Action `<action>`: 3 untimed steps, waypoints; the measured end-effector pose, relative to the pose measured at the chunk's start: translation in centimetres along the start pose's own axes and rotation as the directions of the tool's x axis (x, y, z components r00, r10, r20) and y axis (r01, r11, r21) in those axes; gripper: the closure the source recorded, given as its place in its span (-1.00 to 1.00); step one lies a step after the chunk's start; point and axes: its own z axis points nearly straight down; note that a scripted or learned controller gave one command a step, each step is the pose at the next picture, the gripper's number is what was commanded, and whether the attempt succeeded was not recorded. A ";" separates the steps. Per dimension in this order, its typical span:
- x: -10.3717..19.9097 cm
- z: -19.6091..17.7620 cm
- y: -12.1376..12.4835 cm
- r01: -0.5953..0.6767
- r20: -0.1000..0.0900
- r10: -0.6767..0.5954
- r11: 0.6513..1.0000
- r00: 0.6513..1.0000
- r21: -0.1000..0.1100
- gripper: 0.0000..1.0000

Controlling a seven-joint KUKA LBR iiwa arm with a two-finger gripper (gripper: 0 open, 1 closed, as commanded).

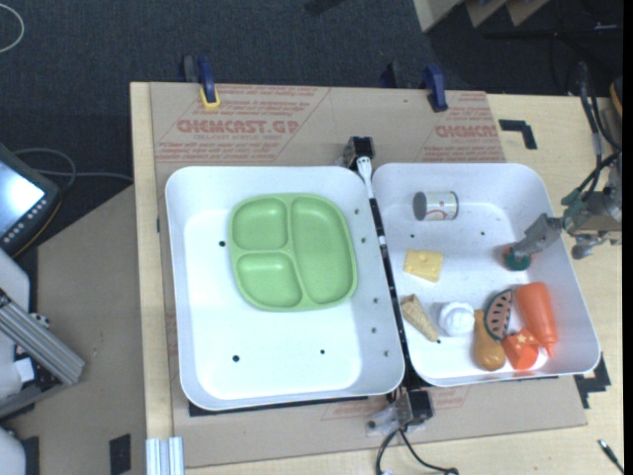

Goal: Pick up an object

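Observation:
My gripper (534, 238) reaches into the right bin (473, 178) from the right edge and hangs low over its right side. A small teal object (516, 259) lies right at its tip; whether it is gripped is unclear. Several more objects lie in this bin: a silver can (436, 206) on its side at the back, a yellow cheese wedge (424, 265), a tan cone-shaped piece (418, 317), a white cap (457, 318), a watermelon slice (500, 312), an orange carrot-like piece (539, 314), a brown piece (487, 344) and a small red piece (521, 351).
The left bin (198, 354) holds a green divided plate (294, 251). Both bins rest on a cardboard-covered bench (148, 166) held by blue clamps (207, 79) at the back. The wall between the bins carries black clips (360, 150).

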 end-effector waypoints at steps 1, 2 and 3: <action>0.0 -0.7 0.2 0.003 0.003 -0.003 1.000 1.000 -0.012 -1.00; 0.5 5.7 0.1 0.003 -0.001 -0.003 1.000 1.000 -0.005 -1.00; 0.0 11.9 0.0 0.003 0.000 -0.003 1.000 1.000 -0.005 -1.00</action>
